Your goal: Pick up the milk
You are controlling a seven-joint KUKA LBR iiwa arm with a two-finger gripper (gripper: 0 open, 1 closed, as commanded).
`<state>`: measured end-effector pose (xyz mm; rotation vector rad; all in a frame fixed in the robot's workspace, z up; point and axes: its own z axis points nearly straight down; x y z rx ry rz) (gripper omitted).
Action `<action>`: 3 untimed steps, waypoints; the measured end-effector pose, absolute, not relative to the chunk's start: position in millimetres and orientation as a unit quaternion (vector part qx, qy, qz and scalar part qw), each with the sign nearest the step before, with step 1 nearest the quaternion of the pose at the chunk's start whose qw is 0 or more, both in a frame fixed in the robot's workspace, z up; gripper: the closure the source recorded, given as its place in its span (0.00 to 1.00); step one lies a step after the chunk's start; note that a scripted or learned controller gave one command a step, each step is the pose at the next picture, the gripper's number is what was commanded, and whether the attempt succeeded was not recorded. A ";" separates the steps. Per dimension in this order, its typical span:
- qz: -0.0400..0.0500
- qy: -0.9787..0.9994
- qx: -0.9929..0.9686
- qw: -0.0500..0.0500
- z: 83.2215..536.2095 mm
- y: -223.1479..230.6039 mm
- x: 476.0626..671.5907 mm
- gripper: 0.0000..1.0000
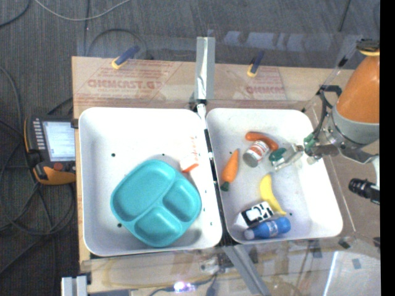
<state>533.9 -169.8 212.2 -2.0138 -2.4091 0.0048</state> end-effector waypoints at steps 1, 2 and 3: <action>0.002 -0.772 -0.635 0.000 150.2 -161.6 614.4 0.00; -0.002 -0.871 -0.492 -0.019 101.6 -149.5 643.6 0.00; -0.003 -0.860 -0.511 -0.005 89.9 -219.3 607.2 0.00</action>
